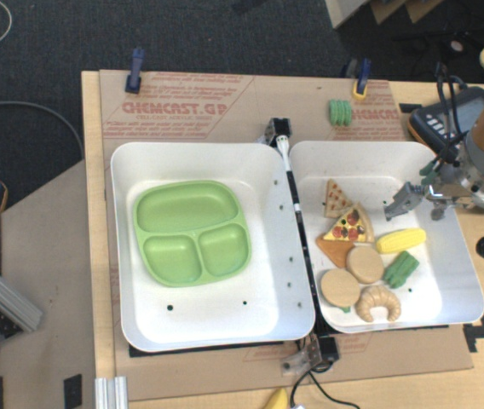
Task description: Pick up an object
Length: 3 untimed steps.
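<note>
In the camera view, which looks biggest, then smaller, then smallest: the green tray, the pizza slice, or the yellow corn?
1. Green tray, by far the biggest.
2. Pizza slice.
3. Yellow corn, a little smaller than the pizza slice; those two look close.

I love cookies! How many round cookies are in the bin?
2. One cookie lies just below the pizza slice; the other cookie sits lower left of it, beside the croissant. More may hide under other food.
</note>
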{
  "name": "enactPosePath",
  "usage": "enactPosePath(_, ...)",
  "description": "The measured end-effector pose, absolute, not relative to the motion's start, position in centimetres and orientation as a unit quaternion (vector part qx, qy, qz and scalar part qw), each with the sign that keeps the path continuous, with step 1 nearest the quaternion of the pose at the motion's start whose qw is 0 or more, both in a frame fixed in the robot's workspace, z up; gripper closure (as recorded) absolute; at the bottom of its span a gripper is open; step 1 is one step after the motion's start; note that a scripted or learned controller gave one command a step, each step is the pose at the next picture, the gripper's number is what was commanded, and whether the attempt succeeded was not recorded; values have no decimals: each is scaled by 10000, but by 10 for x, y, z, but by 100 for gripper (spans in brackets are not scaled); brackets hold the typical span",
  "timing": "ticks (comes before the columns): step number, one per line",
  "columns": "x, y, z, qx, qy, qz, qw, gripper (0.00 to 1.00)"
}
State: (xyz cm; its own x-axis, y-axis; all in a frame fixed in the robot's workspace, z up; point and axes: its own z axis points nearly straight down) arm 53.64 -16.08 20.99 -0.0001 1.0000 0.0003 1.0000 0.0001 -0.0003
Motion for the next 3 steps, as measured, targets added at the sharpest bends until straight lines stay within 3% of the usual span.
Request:
enactPosePath(1, 476, -123, 149, -7073, -7069, 23, 60, 0)
enactPosePath(2, 480, -178, 86, -7090, -7052, -6, -13, 0)
enactPosePath(3, 507, -152, 89, -7068, -7074, -18, -63, 0)
